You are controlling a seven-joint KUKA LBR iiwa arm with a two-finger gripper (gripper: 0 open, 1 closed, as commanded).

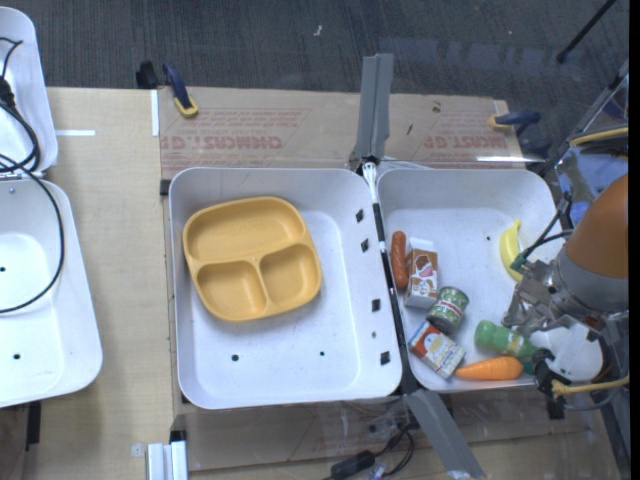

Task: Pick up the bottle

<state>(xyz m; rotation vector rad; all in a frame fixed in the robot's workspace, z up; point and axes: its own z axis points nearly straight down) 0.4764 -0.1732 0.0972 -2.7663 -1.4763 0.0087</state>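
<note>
The green bottle (497, 336) lies on its side near the front right of the right bin (470, 203), just above an orange carrot (490, 369). My gripper (529, 310) hangs low over the bottle's right end, reaching in from the right below the orange band of the arm (605, 230). The gripper's body hides the right end of the bottle, so I cannot see whether the bottle is between the jaws.
The right bin also holds a sausage (400, 258), a small carton (423, 276), a green can (449, 309), a second carton (436, 349) and a yellow banana (511, 247). A yellow divided plate (251, 257) sits in the left bin (290, 368).
</note>
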